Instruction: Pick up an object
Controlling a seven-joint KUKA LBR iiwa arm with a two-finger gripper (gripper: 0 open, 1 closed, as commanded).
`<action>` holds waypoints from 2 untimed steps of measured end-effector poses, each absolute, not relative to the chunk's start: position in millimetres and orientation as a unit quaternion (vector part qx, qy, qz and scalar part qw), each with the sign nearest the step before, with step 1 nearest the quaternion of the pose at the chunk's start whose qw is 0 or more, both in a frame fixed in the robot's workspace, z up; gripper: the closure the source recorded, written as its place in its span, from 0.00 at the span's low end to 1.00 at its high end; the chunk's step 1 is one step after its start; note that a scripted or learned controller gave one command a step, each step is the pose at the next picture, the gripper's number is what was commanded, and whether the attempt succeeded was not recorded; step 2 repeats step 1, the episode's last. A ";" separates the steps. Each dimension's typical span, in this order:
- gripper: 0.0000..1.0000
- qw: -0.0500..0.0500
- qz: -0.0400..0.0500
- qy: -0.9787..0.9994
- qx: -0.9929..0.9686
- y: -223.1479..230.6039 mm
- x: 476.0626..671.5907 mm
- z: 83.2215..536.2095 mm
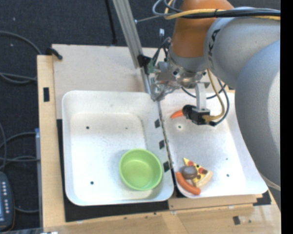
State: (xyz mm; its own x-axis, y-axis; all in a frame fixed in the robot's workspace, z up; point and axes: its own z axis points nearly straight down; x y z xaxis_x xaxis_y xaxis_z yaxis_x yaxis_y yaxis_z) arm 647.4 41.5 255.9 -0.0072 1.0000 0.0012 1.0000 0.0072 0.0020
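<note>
My gripper (pixel 158 87) hangs over the far end of the divider between the two white bins, under the orange wrist band. A small orange piece (pixel 176 114) lies in the right bin (pixel 219 145), just to the gripper's right and nearer the front. At the right bin's front left corner sit a yellow pizza-slice toy (pixel 202 175), a grey-brown round piece (pixel 189 171) and an orange sausage-shaped toy (pixel 187 185), all close together. A green bowl (pixel 140 169) stands upright in the left bin (pixel 88 130) near its front right corner.
A slanted metal post (pixel 129 33) rises behind the bins, right next to the gripper. The arm's big grey body covers the right bin's right side. The wooden bench (pixel 88 67) shows behind the bins.
</note>
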 end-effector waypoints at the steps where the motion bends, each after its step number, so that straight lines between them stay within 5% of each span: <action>1: 1.00 0.000 0.001 0.710 0.705 87.7 649.4 258.2; 2: 1.00 0.000 0.001 0.710 0.705 87.7 649.4 258.2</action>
